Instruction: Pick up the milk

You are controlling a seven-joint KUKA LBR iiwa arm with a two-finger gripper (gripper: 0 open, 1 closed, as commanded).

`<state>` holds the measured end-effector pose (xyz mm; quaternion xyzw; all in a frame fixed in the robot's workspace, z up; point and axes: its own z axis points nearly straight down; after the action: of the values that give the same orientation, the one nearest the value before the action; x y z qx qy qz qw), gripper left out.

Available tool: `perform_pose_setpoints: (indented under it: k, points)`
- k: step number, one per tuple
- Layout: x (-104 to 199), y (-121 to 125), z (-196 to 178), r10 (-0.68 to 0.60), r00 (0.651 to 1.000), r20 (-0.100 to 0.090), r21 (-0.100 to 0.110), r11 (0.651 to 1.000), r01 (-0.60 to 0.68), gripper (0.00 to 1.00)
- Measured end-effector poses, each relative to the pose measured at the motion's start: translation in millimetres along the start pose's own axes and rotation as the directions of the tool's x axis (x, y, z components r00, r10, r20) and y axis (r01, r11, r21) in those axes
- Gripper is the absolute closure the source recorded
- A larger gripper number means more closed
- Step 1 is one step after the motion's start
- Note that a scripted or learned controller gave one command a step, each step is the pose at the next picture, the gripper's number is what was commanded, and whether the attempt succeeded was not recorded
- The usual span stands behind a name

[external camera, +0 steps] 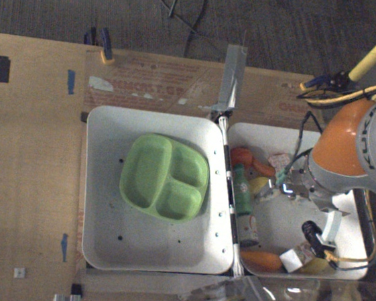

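Nearest the camera, along the front wall of the right bin (361, 230), lie an orange carrot-like piece (262, 259), a small white block (291, 260) and a yellow piece (316, 266). The block touches the yellow piece. The white block looks the likeliest candidate for the milk, though it is too small to be sure. It sits on the floor of the right bin, and nothing is lifting it.

Over the middle of the right bin hangs the gripper (287, 185), below the arm's orange band (340, 145). It is well apart from the white block. Whether it is wide or narrow I cannot tell, and nothing can be seen held in it. A black part (311, 231) lies between it and the block.

Along the right bin's left wall lies a green bottle (241, 185). Toward its far corner are red and orange pieces (251, 160) and a pale wrapper (279, 159). Beside the right bin, the left bin (98, 224) holds a green divided plate (165, 176).

As I judge it, the pick is not yet done. What is left is moving over the milk, coming down, closing on it and lifting it.
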<state>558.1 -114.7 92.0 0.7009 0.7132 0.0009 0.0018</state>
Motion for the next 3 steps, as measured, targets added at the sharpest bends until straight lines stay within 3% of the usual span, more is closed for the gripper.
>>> perform_pose_setpoints:
  k: [1,2,3]
  points:
    - [-45,-70,-129,-0.059,0.998,0.000,0.003,0.998,0.059,0.00]
    - [-1,-76,3,-0.041,0.999,0.000,-0.007,0.999,0.041,0.00]
    - [-61,-79,-61,-0.365,0.931,0.000,0.001,0.931,0.365,0.00]
